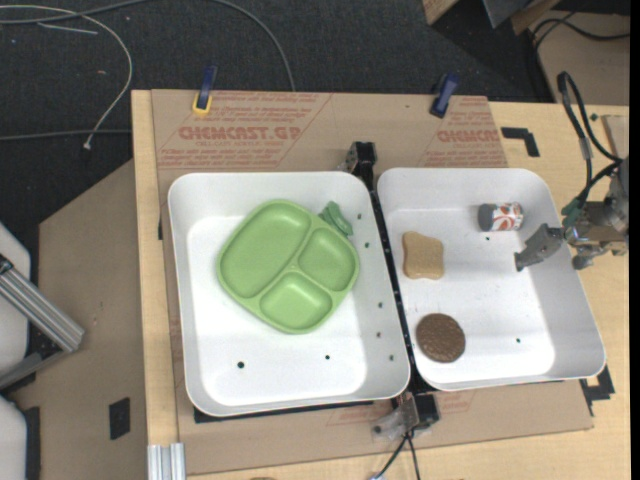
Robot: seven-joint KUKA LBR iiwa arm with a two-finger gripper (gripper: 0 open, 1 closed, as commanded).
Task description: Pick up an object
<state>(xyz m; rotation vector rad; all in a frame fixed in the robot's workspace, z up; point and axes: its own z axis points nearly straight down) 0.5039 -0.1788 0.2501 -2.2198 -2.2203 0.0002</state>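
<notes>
The right bin holds three objects. A small grey and red can lies on its side near the far wall. A tan bread-like slice rests toward the bin's left side, and a round dark brown cookie sits nearer the front. My gripper reaches in over the right rim of this bin, a little right of and below the can, touching none of the objects. Most of the arm is cut off by the frame's right edge.
The left bin contains a green divided plate with a small green item at its far right edge. Cables run along the bench at the right. Blue clamps hold the cardboard base at the back.
</notes>
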